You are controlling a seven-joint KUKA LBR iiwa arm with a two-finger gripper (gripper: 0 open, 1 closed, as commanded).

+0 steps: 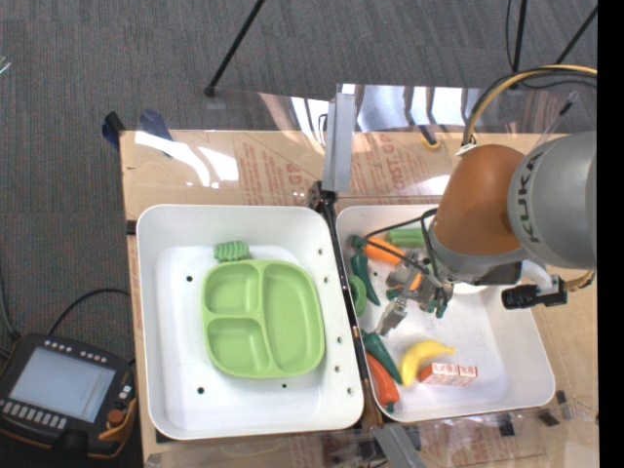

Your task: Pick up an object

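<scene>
Taking the yellow banana (425, 358) as our mark, we find bare white floor of the right bin (522, 354) just right of and above it. Touching its lower end lies a small red-and-white box (451, 373). Left of it, green and orange pieces (382, 370) crowd the divider wall. Above it hangs the gripper (409, 295) (with the bulky grey arm (546, 213) behind), blocking that side.

Bright, even light falls from above my bench (195, 178), where white glare streaks the clear sheet behind the two bins. My arm (507, 208) throws a soft shadow across the right bin (526, 359); focus holds throughout, slightly grainy.
</scene>
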